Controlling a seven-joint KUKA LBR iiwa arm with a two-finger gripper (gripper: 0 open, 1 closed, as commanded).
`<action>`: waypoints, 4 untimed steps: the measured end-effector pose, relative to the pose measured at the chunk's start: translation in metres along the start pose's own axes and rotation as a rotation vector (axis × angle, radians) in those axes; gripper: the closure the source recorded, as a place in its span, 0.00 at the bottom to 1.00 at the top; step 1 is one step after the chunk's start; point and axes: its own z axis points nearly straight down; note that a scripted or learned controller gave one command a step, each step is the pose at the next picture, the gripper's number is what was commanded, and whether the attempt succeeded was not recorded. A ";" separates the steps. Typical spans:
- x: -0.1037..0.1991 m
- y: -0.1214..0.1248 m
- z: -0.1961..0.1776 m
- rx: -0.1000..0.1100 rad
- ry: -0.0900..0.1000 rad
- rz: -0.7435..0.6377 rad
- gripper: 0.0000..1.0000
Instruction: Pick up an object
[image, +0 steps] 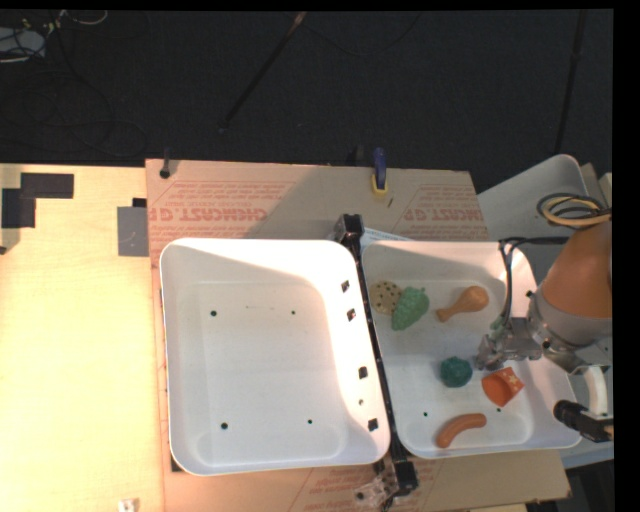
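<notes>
The right bin (440, 262) holds several small objects. A green leafy piece (411, 308) lies beside a tan speckled disc (386, 294) near the bin's left wall. A tan drumstick shape (463, 302) lies to their right. A teal ball (456, 372) sits mid-bin, an orange-red block (503, 387) to its right, and an orange sausage (460, 430) near the front wall. My gripper (497, 352) hangs low on the bin's right side, just above the orange-red block and right of the teal ball.
The left bin (180, 330) stands next to the right one, separated by a black clamp strip (362, 330). Brown cardboard (250, 205) lies under both bins. The arm's orange band (582, 280) overhangs the right bin's right edge.
</notes>
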 end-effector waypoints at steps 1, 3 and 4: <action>-0.001 -0.001 -0.009 0.001 0.001 0.004 1.00; -0.003 -0.001 -0.028 0.003 0.001 0.012 1.00; 0.041 -0.008 -0.322 -0.019 -0.006 -0.010 1.00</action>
